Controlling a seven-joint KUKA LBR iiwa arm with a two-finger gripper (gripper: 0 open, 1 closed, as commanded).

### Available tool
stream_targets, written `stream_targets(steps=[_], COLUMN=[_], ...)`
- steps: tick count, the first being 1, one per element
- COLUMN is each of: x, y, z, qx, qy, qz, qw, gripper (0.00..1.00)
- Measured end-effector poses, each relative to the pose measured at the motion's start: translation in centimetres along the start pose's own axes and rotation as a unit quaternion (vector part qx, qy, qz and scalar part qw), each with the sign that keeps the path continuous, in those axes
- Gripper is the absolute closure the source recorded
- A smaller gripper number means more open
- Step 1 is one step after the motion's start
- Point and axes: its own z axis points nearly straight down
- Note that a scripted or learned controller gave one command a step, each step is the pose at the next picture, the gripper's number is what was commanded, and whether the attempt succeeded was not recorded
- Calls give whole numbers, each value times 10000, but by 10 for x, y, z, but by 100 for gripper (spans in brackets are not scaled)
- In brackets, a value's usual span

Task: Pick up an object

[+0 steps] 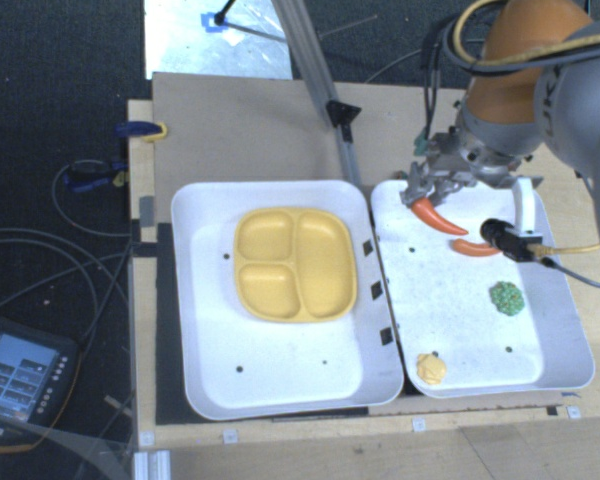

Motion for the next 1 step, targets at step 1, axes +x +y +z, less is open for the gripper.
stream_targets(steps=[1], x=[54], y=[15], z=[9], qx=[-10], qy=[1], qz=[-1], qw=[10000], gripper=[100])
